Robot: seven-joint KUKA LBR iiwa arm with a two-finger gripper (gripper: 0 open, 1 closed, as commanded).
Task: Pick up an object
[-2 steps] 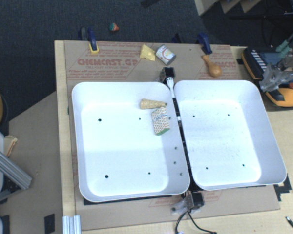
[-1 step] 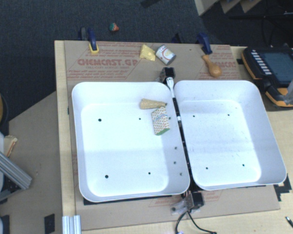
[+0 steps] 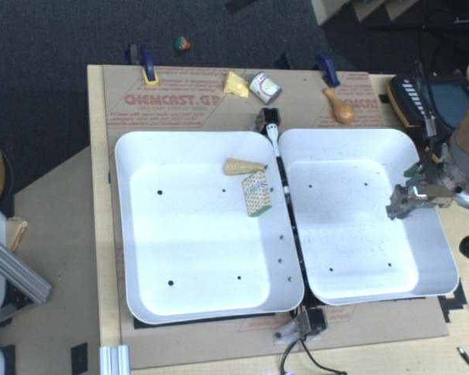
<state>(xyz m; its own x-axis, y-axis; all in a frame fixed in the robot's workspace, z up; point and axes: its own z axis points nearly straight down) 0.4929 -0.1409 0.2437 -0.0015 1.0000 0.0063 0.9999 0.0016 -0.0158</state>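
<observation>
Two white bins share the counter (image 3: 102,209): left bin (image 3: 141,233) holds a tan piece (image 3: 244,166) and patterned packet (image 3: 256,192); tool (image 3: 399,205) over the right bin (image 3: 359,280), grip unclear.

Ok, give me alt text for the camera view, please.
The arm's pincer hangs over the right bin's right edge, far from the two objects in the left bin: a tan cone-like piece and a patterned packet near its upper right corner.

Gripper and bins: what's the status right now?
Gripper over right bin, holding nothing visible. Patterned packet and tan piece in left bin. Nothing between.
</observation>
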